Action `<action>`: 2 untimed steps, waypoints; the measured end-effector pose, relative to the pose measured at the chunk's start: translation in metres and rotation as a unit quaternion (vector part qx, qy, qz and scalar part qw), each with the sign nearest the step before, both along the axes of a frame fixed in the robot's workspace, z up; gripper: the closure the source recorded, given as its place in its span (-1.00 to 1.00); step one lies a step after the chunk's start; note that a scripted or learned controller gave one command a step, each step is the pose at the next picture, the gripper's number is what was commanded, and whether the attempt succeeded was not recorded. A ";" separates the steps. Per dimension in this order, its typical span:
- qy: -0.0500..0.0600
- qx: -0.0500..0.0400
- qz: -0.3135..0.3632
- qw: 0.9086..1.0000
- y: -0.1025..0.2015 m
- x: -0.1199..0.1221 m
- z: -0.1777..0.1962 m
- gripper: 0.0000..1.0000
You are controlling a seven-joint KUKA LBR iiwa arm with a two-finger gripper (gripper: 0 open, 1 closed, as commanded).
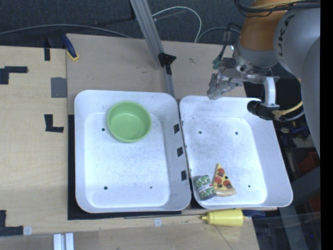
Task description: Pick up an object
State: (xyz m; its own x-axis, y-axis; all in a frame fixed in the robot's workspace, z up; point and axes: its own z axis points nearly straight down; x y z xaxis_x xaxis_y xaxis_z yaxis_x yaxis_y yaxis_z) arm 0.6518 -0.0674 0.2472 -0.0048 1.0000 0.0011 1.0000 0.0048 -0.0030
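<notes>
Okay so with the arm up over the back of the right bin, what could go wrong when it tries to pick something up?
1. The pizza slice and the small green packet lie touching near the front wall of the right bin, so a grasp may catch both or neither.
2. The gripper hangs over the far rim, a long way from them.
3. The green bowl is wide and round, so the fingers may slip off.

Pizza slice toy (223, 181) lies flat beside green packet (203, 186), right bin's (270, 150) near corner.
</notes>
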 end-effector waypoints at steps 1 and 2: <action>0.000 0.000 0.000 1.000 0.047 -0.041 -0.007 1.00; 0.001 0.000 0.000 1.000 0.085 -0.070 -0.020 1.00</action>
State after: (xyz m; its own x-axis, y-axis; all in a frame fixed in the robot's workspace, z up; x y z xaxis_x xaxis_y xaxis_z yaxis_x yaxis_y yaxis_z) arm 0.5821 0.0176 0.2276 -0.0043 1.0000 0.0007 1.0000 0.0043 -0.0050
